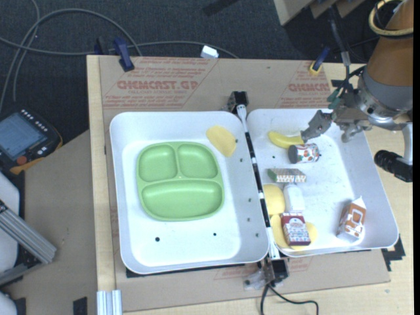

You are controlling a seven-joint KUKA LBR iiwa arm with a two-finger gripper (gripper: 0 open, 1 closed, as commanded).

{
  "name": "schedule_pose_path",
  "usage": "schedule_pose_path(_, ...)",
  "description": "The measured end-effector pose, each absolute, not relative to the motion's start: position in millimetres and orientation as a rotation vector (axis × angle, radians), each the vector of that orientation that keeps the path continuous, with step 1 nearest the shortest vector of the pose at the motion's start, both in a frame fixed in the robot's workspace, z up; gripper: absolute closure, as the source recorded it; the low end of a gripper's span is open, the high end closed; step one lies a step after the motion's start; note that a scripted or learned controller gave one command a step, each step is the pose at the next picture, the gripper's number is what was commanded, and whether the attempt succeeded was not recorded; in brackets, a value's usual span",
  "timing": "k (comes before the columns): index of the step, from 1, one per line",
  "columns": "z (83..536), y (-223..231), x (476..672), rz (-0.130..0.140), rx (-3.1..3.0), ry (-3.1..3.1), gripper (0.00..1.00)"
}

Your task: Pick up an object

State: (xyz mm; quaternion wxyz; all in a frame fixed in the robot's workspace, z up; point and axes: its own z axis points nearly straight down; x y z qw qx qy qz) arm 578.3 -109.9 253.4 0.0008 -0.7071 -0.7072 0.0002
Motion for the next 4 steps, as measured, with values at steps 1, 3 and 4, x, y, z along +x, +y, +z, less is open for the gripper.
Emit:
schedule_pose_path(1,116.2,-116.0,623.2,-0.011,-2.228,-2.230,0.00)
schedule_pose_path(3,84.9,-139.8,666.4,0.001,-2.222,-2.222,0.00)
schedule_pose_path(4,95.2,-139.7,666.9,0.000,-2.224,-2.224,1.00)
